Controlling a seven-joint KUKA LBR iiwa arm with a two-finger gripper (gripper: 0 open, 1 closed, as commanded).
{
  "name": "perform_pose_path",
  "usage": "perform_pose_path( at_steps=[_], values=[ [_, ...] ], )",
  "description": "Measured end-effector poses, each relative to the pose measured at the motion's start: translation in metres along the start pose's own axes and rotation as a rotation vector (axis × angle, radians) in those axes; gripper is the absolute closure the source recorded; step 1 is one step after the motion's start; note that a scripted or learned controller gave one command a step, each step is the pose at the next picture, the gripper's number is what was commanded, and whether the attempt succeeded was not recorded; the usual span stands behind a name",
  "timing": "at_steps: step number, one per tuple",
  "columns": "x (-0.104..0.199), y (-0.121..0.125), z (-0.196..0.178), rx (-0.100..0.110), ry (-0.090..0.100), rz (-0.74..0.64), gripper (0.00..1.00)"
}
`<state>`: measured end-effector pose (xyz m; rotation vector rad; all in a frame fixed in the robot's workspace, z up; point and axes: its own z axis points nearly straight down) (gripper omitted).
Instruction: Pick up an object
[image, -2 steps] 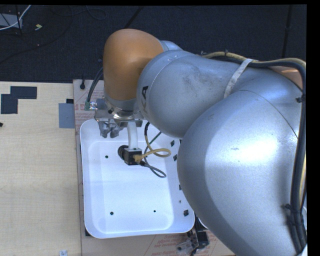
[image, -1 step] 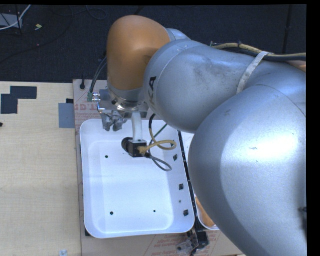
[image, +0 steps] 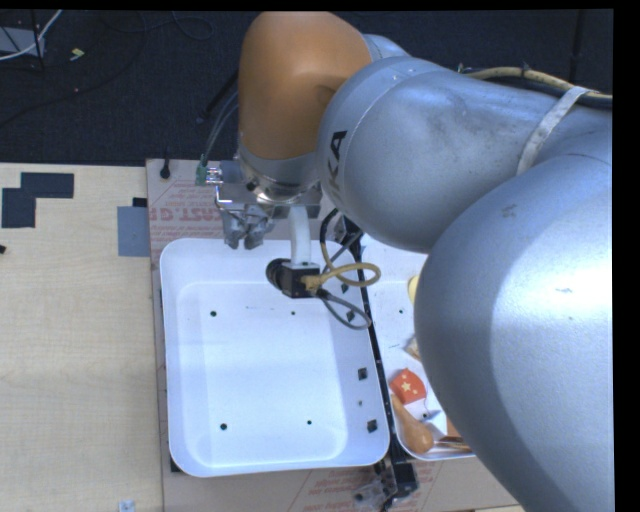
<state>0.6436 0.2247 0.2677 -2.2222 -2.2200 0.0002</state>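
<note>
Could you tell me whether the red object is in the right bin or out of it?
In: the red object lies inside the right bin, beside an orange item.

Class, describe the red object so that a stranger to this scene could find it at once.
Start at the right bin, mostly hidden beneath the grey arm. Along the strip showing beside the divider, look toward the near end, where the red object lies. It is round, red with a pale mark, unlike the orange-tan piece just below it.
</note>
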Motion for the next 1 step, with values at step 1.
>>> perform_pose_path(
  at_steps=[1],
  values=[
    [0.0185,0.0001,0.0316,0.003,-0.001,-0.001,1.00]
  ],
)
